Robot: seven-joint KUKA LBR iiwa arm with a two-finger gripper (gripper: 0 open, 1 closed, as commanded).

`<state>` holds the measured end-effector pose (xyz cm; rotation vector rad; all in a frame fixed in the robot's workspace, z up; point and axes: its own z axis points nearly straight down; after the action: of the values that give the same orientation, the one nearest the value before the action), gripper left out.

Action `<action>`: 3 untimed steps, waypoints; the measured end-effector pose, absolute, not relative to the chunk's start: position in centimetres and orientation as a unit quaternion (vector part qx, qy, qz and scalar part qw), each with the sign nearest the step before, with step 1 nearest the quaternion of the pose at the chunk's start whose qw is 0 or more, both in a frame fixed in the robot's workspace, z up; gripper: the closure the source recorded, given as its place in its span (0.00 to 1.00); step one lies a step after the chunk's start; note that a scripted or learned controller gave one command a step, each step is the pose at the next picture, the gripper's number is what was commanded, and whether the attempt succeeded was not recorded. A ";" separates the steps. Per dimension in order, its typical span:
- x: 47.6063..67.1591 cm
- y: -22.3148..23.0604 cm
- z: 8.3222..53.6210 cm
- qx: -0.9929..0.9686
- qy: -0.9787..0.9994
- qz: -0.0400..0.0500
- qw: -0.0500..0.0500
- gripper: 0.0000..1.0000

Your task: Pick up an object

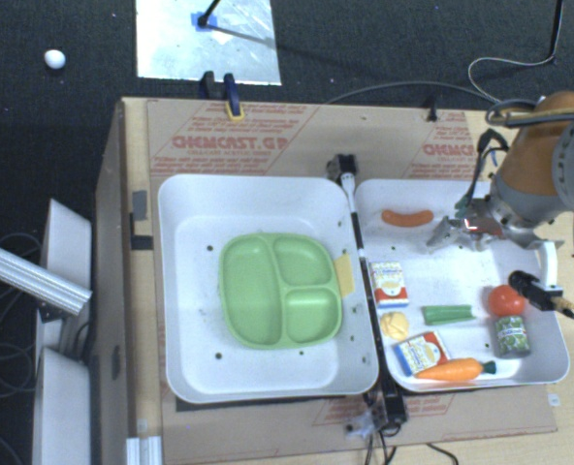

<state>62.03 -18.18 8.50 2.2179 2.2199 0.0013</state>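
dark carpet is surrounding a bench (268,129) covered in printed cardboard, and two shallow white bins are sitting side by side on it. the left bin (185,260) is holding a green divided plate (277,289). the right bin (549,356) is holding the candidate objects: a sausage (406,218) near the far wall, a small carton (389,282), a green pepper piece (448,312), a tomato (506,300), a dark jar (511,336), a flat snack packet (421,352), a carrot (454,369) at the near edge and a yellowish lump (395,325). the grey-and-orange arm (539,163) is reaching in from the right, and its gripper (452,232) is hovering low over the far part of the right bin, just beside the sausage (whether it is open or closed is too small to tell). nothing is visibly in its grasp, so this seems to be the approach step; next it would need to settle over one object, likely the sausage, close on it and lift.
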 end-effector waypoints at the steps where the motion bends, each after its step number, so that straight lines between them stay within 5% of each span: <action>1: 62.1 -18.1 9.6 0.706 0.708 0.002 0.003 1.00; 2: 62.1 -18.1 9.6 0.706 0.708 0.002 0.003 0.00; 3: 66.5 -16.3 8.1 0.705 0.709 -0.006 -0.008 0.00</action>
<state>66.46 -16.29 8.14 2.2261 2.2386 -0.0191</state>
